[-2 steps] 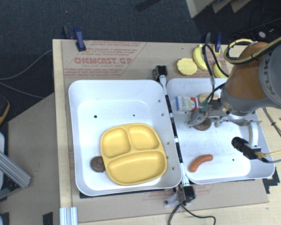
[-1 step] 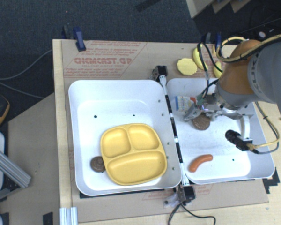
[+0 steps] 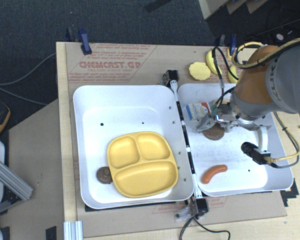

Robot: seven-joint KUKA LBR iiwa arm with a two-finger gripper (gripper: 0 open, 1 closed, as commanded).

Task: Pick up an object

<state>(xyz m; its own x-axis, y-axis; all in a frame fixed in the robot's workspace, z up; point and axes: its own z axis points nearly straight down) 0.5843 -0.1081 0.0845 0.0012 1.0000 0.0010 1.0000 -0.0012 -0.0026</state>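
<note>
My gripper (image 3: 213, 123) hangs low over the back left part of the right bin (image 3: 240, 184). A brown round disc (image 3: 214, 133) lies directly beneath it, partly covered by the fingertips. Whether the disc is touched I cannot tell. A small white packet with blue and red print (image 3: 195, 110) lies just left of the gripper. An orange-red sausage (image 3: 213, 173) rests near the bin's front. In the left bin (image 3: 90, 104) sits a yellow divided plate (image 3: 141, 163), with a small brown round piece (image 3: 104, 174) against its left edge.
Behind the right bin, on the bench, lie a yellow lemon-like piece (image 3: 200, 70) and a yellow banana-like piece (image 3: 212, 59). The arm's grey body with its orange band (image 3: 255, 81) covers the right bin's back right. A blue clamp (image 3: 83, 40) holds the bench's back left.
</note>
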